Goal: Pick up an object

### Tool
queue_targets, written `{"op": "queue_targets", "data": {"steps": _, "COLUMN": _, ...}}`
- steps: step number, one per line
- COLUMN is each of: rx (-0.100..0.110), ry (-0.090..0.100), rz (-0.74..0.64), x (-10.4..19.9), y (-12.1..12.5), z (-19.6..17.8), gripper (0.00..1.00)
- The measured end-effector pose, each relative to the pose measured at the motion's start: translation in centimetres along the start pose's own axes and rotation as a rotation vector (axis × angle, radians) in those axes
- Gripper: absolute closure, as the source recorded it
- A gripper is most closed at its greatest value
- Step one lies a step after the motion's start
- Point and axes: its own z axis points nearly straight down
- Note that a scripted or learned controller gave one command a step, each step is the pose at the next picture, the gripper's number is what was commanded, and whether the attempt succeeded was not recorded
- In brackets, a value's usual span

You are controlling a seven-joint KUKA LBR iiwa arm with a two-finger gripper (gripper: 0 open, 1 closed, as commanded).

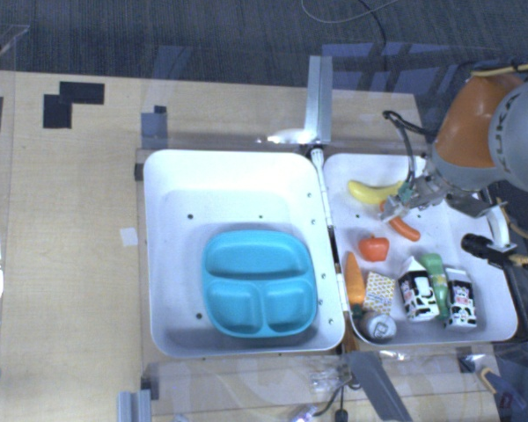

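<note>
Fingers (403, 199), state unclear, touch the banana's (372, 190) right end; small carrot (406, 229) just below.

A grey KUKA iiwa arm (519, 139) is seen with a rounded orange band (468, 126) above its wrist; black cables (405, 130) are looped beside the joint, and a small metallic two-finger gripper (403, 199) is mounted at its tip
</note>
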Motion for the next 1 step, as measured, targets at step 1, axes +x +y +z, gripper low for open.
{"op": "queue_targets", "data": {"steps": 1, "rx": 0.002, "ry": 0.001, "rz": -0.135, "x": 6.15, "y": 7.60, "z": -8.10, "gripper": 1.00}}
